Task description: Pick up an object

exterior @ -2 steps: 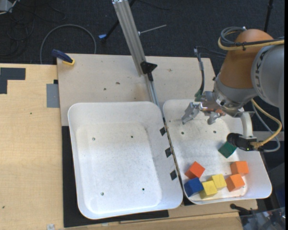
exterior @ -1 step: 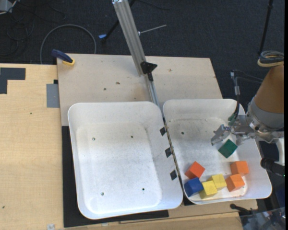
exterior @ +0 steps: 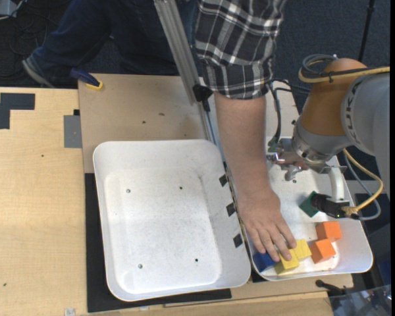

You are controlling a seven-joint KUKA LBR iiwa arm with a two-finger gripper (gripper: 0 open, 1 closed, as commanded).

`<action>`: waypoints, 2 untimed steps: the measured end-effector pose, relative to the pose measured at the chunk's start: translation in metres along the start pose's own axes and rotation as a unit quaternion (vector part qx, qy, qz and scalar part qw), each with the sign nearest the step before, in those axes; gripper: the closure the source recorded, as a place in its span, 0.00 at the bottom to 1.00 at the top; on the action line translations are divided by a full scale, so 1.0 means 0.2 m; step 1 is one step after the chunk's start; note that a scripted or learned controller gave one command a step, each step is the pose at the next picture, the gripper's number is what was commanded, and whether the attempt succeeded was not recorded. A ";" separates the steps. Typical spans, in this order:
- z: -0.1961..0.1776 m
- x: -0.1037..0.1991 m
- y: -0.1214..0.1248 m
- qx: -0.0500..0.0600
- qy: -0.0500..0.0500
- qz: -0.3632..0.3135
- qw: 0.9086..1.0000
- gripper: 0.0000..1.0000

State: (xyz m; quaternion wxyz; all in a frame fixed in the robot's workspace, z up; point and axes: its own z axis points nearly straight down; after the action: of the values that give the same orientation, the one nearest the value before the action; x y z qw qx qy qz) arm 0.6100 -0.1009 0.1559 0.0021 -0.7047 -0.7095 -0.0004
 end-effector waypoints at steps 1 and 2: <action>-0.33 -0.41 -0.27 -0.002 -0.004 0.007 1.000 0.00; -0.07 -0.31 -0.37 0.003 0.000 0.004 1.000 0.00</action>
State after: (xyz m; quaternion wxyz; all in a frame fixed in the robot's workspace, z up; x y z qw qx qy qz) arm 0.5362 -0.1636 0.1702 0.0041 -0.7078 -0.7064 0.0018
